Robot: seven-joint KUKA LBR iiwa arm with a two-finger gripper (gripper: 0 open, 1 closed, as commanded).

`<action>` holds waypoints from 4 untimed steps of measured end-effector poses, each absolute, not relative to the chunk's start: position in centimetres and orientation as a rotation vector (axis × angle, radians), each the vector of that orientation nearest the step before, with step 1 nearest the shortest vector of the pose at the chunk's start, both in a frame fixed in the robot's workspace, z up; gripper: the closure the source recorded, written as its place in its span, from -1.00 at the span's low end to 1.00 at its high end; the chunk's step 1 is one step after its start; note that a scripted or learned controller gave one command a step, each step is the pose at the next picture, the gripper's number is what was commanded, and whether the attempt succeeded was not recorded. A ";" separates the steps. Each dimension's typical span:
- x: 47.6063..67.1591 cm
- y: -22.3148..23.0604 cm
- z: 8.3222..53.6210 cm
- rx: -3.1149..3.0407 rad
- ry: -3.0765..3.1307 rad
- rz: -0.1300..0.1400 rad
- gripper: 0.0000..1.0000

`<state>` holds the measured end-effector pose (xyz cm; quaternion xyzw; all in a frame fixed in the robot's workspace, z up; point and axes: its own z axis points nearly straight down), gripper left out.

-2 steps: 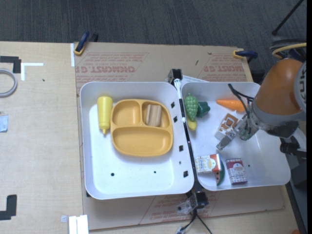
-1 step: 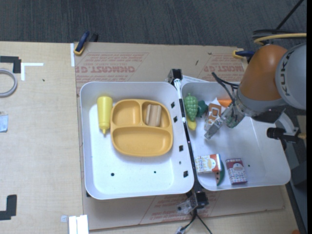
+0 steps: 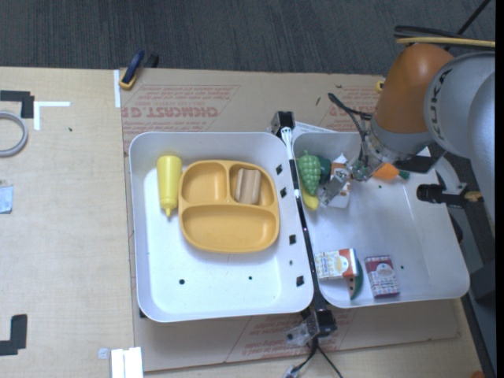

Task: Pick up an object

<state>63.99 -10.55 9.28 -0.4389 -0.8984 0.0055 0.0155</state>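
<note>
Hovering in the right bin point(image 3: 425, 282), gripper point(image 3: 340, 186), jaw state not discernible, just right of green bumpy toy point(image 3: 311, 171) lying upright against the dividing wall, within closest reach.

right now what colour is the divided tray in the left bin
Yellow-orange divided tray; the camera view shows it clearly.

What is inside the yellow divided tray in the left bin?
The yellow divided tray holds one tan cylinder-shaped block in its upper right compartment. The other two compartments show bare yellow bottoms. What lies under the block is covered.
</note>
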 end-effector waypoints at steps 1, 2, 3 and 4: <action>64.0 -10.5 9.3 -1.366 -2.795 0.017 -1.00; 63.6 -10.3 9.0 -2.263 -2.141 0.023 -1.00; 63.5 -10.5 10.0 -2.264 -2.137 0.032 1.00; 62.6 -7.6 19.2 -1.975 -2.446 -0.001 1.00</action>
